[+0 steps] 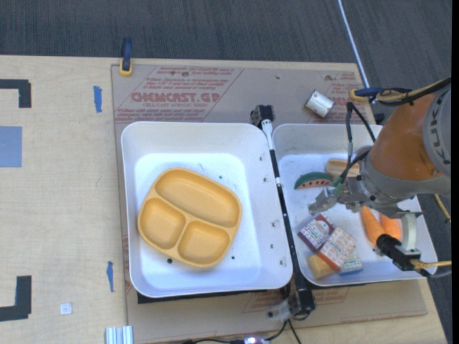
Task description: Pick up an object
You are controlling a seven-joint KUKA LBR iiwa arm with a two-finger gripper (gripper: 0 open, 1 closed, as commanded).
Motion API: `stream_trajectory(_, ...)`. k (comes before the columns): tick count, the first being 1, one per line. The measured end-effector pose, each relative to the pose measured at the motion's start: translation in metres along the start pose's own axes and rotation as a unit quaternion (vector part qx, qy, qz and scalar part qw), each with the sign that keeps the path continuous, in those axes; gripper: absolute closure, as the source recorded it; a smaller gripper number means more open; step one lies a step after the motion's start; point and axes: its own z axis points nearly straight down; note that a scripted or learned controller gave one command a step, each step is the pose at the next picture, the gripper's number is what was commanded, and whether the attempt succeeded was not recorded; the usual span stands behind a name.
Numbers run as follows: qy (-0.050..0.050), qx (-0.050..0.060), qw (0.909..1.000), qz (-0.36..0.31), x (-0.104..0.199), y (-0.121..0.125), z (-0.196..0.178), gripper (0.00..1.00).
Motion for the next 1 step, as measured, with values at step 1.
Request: stream_trajectory(1,0.002,0.006,1.0,0.0,0.0033,-0.0367,0.0314,0.0)
